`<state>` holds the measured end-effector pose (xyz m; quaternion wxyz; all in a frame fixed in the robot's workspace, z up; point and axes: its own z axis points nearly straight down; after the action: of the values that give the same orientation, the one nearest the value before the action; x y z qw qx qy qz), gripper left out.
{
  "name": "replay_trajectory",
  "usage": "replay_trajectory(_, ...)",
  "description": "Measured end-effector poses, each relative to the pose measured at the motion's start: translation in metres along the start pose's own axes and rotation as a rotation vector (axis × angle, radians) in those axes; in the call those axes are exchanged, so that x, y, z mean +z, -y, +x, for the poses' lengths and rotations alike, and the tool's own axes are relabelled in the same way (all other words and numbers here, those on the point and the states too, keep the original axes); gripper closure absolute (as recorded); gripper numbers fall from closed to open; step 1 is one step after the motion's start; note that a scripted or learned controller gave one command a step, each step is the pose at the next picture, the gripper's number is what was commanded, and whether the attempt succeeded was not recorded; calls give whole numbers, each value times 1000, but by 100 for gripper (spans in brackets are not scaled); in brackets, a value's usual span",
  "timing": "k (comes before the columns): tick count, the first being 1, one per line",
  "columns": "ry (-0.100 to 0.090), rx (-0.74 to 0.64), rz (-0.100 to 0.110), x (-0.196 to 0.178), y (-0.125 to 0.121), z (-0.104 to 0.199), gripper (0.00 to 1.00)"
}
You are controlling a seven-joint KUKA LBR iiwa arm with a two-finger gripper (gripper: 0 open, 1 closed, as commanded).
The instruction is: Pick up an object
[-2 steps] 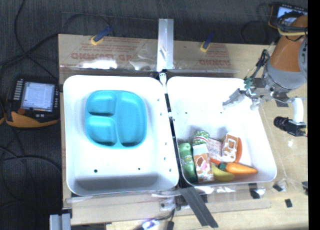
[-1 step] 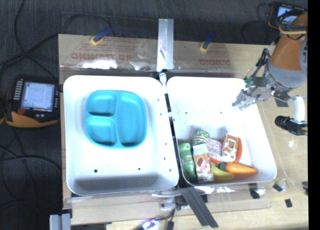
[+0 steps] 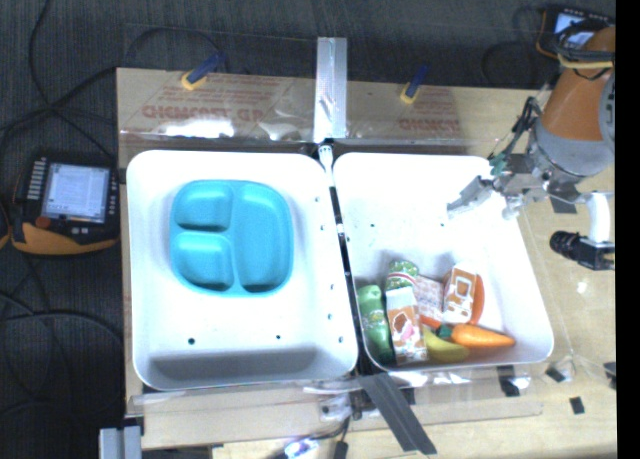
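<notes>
So from my feed here, the arm (image 3: 578, 112) is coming in from the right and the gripper (image 3: 487, 194) is hovering over the upper right part of the right bin (image 3: 400, 187). I can see two light-coloured fingers (image 3: 463, 199) spread apart, one pointing left toward the middle of the bin and the other nearer the bin's right wall. Nothing is between them, so it's got no hold of anything.

All the stuff to grab is piled in the bottom end of that same bin, well apart from the gripper. There's a green item (image 3: 370, 309) against the divider side, a carton-looking pack with a green top (image 3: 402, 319) just beside it, a pinkish packet (image 3: 429, 296), a white and red packet (image 3: 461, 296), an orange carrot (image 3: 482, 337) lying along the near wall, and something yellow (image 3: 446, 349) tucked next to the carrot. They're all touching or overlapping each other.

The left bin (image 3: 145, 277) has a blue divided tray (image 3: 233, 237) with three compartments sitting in it. Off the bench on the left there's a handheld pendant with a lit screen (image 3: 70, 197).
</notes>
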<state>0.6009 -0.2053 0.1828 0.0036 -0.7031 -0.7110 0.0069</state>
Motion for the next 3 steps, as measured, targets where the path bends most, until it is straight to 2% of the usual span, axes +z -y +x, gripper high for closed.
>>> replay_trajectory(1, -6, -158, -7, 54, 49, 38, 0)
replay_trajectory(2, -9, 24, -24, 85, 96, -1, 0)
replay_trajectory(3, -3, 24, -31, 75, 93, -3, 100)
